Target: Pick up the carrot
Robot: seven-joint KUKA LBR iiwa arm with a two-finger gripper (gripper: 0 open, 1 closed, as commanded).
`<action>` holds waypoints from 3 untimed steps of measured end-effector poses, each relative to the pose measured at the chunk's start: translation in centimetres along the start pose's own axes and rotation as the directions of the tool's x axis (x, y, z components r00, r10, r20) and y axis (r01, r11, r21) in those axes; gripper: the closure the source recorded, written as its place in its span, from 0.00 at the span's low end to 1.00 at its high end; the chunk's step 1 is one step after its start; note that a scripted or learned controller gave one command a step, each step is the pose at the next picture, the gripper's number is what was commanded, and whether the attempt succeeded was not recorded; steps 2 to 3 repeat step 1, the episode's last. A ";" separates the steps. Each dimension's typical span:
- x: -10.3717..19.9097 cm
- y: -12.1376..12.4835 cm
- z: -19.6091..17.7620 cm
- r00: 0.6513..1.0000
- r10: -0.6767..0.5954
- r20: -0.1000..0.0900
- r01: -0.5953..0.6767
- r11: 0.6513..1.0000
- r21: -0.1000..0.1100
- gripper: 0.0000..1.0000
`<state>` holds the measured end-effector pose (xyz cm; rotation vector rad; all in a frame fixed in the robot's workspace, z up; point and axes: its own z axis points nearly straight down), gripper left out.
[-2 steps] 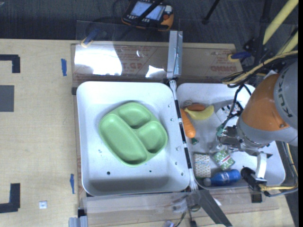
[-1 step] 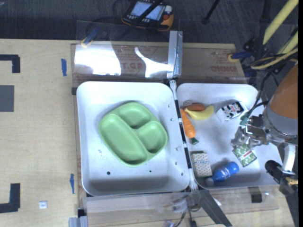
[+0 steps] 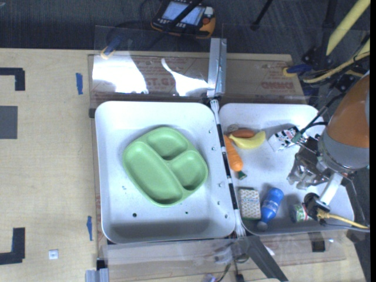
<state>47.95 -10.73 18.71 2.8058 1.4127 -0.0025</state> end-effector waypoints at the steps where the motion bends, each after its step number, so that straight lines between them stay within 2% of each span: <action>1: -0.1 0.0 3.4 0.995 0.096 0.001 -0.096 0.995 0.006 1.00; 3: -0.1 0.0 3.4 0.995 0.096 0.001 -0.096 0.995 0.006 1.00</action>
